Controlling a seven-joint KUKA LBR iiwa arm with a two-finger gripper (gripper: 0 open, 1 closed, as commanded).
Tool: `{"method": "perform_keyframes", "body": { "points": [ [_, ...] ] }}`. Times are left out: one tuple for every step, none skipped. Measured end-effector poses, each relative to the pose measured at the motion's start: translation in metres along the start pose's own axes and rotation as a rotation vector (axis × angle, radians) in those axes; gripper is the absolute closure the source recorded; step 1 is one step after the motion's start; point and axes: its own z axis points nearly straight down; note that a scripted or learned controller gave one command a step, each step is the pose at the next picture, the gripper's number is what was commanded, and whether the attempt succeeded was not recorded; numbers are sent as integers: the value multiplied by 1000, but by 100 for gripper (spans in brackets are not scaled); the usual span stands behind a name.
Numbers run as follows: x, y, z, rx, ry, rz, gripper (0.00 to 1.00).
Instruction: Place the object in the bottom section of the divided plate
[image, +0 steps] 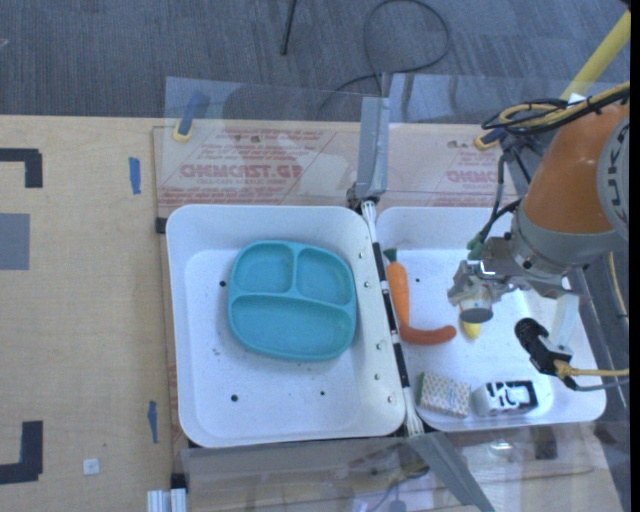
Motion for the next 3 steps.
{"method": "perform_keyframes", "body": {
  "points": [
    [25, 7, -15, -2, 0, 28, 100],
    [124, -33, -23, 3, 1, -65, 100],
    [178, -13, 8, 0, 0, -165, 100]
  ]
}}
